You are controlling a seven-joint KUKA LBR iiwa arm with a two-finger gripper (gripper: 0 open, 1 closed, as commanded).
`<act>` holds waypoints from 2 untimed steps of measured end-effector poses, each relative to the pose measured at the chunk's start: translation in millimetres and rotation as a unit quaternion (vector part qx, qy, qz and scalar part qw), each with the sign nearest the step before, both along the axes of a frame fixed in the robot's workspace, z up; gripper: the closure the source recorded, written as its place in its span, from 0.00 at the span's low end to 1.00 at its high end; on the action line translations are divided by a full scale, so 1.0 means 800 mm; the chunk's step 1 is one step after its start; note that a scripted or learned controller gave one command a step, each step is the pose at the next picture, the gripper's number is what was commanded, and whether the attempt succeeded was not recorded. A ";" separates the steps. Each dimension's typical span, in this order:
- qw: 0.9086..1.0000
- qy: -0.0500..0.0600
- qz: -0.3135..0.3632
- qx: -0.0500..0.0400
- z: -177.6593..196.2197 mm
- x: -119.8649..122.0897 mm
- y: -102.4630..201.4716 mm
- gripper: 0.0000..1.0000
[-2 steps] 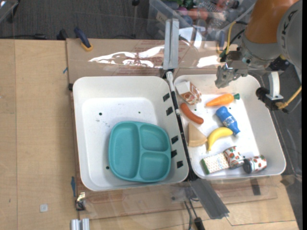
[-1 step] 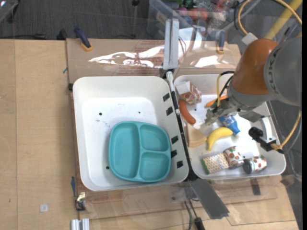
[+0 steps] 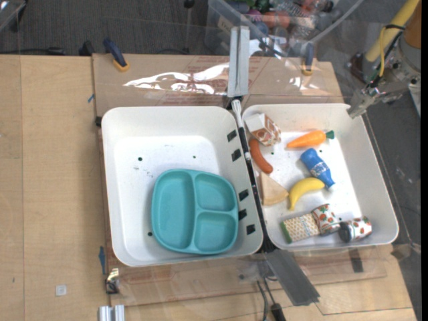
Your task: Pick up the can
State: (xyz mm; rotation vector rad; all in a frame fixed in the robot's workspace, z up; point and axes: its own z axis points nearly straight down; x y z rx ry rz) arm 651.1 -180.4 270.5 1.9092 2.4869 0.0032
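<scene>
A small can point(image 3: 325, 219) with a red-and-white printed label lies on its side near the front edge of the right bin point(image 3: 382, 179). Beside it are a patterned box point(image 3: 300, 227) on its left and a second small printed cylinder point(image 3: 356, 229) with a dark end on its right. My gripper point(image 3: 361, 104) hangs at the far right corner of the right bin, just outside its rim. It is far behind the can and touches nothing in the bin.
The right bin also holds a blue bottle point(image 3: 316, 167), a banana point(image 3: 306, 190), a carrot point(image 3: 309, 139), a sausage point(image 3: 261, 158), a bread wedge point(image 3: 273, 191) and a patterned packet point(image 3: 267, 132). A teal divided plate point(image 3: 194, 211) lies in the left bin point(image 3: 120, 179). A clear tub of toys point(image 3: 284, 5) stands behind.
</scene>
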 end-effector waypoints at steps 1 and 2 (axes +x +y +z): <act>0.999 0.003 0.038 0.001 -0.052 -0.011 0.152 1.00; 0.974 0.000 -0.226 0.001 0.152 -0.041 0.041 1.00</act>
